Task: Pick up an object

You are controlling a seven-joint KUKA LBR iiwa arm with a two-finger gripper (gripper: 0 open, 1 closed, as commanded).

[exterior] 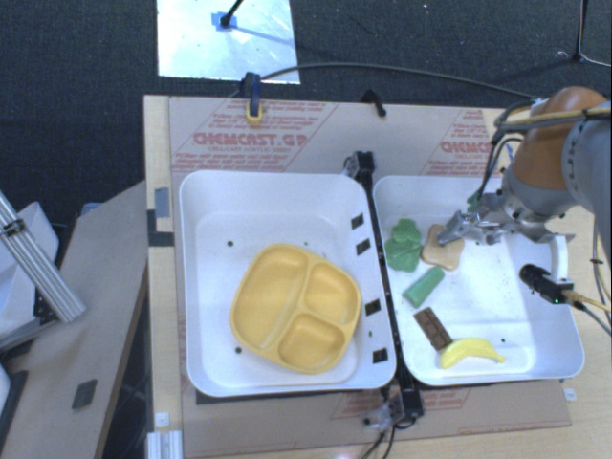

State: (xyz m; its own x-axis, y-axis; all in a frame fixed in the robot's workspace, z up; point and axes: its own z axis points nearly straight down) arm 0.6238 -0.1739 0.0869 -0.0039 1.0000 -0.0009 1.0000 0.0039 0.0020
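A grey arm's gripper [451, 229] hovers at the tan cookie [443, 251] in the right bin [555, 352], apparently mid-reach, its grip state unreadable; next it likely needs to close and lift.

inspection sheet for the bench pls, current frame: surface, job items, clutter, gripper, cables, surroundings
Surface: two white bins side by side on a board; left bin, right bin.
Job's things: in the right bin, green leafy piece, tan toast-like piece, green block, brown bar, banana.
Clutter: yellow divided tray in the left bin.
Grippers: gripper low over the right bin, at the toast-like piece; grasp not confirmed.
Cables: black cable arching over the board's far edge; wiring beside the arm's wrist.
Surroundings: dark floor, shiny sheet beyond the board, side table at left.
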